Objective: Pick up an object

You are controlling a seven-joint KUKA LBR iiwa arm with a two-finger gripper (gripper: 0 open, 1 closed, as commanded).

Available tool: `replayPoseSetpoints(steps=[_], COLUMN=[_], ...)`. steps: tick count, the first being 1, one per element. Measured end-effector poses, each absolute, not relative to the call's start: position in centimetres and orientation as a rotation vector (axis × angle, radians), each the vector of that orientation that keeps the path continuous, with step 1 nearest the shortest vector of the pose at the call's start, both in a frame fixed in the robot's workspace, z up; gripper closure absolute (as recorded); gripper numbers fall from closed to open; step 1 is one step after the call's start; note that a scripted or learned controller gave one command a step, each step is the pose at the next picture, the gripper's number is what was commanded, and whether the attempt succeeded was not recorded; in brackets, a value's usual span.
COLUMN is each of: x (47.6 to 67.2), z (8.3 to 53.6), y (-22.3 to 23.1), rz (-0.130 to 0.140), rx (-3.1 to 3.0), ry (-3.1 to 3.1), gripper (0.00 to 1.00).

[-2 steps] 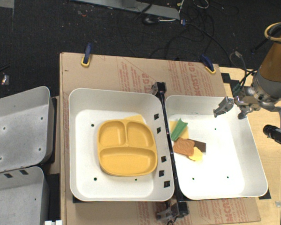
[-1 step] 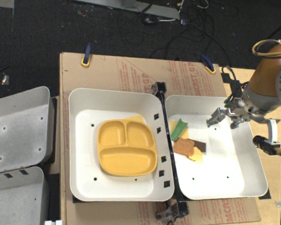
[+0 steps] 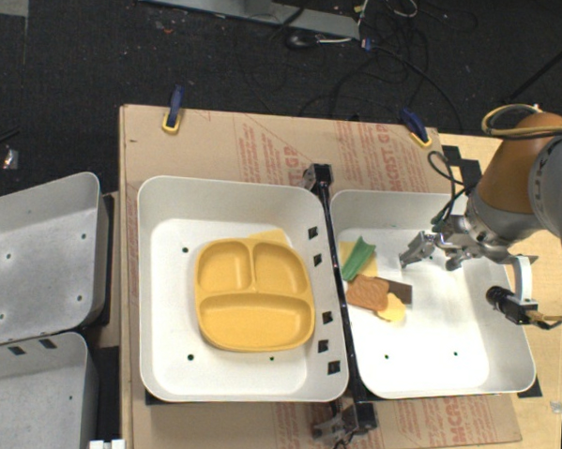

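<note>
Gripper (image 3: 436, 250) hangs over right bin (image 3: 461, 369), fingers splayed, holding nothing. Pile of toy food (image 3: 376, 290) sits just left, by the divider. Shift left, centre over brown piece (image 3: 367, 292), descend straight.

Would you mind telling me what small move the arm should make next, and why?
Probably shift the gripper toward the view's left and lower it over the brown piece. It hangs above bare floor of the right bin, while the pile lies near the divider.
</note>
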State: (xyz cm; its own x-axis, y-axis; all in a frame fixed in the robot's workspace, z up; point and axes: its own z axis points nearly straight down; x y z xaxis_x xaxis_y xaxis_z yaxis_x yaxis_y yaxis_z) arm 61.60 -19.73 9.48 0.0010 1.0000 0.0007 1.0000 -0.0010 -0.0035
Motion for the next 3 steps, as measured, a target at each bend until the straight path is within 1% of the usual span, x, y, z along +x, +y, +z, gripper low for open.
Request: replayPoseSetpoints(steps=[1, 3], x=[61.8, 60.8], z=[10.9, 23.1], y=[-19.8, -20.4], rz=[-0.002, -0.004], rx=[-2.224, -2.229], ry=[-2.223, -2.225], gripper=[1.00, 1.00])
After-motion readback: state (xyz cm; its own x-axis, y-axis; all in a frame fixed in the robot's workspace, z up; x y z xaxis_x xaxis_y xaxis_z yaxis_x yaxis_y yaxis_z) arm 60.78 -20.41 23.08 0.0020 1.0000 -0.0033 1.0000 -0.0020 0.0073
